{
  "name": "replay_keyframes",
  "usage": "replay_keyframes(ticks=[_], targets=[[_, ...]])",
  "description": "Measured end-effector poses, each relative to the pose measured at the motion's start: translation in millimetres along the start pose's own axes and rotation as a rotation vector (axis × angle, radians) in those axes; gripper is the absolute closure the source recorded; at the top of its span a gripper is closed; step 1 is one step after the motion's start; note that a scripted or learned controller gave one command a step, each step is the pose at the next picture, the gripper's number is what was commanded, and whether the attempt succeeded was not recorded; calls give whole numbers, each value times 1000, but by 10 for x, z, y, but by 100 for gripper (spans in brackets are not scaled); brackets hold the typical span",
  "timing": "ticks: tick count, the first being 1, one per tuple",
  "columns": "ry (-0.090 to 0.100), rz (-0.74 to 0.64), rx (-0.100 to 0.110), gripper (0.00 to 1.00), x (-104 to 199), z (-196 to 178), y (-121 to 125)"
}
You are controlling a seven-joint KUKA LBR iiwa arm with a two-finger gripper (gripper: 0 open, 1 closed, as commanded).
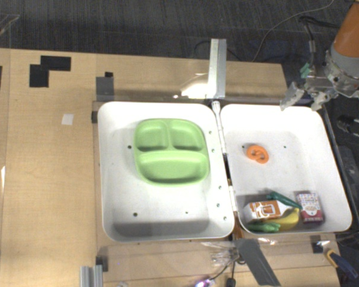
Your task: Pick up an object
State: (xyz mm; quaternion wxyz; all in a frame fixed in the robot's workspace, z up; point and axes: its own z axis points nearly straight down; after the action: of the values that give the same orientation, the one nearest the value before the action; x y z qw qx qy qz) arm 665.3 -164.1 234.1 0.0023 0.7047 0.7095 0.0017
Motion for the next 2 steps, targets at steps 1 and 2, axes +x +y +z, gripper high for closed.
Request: replay_keyframes(ticks=[1,2], targets=[[0,-228,-2,0,530,1370,50],[0,-259,-7,0,640,1425,-599]])
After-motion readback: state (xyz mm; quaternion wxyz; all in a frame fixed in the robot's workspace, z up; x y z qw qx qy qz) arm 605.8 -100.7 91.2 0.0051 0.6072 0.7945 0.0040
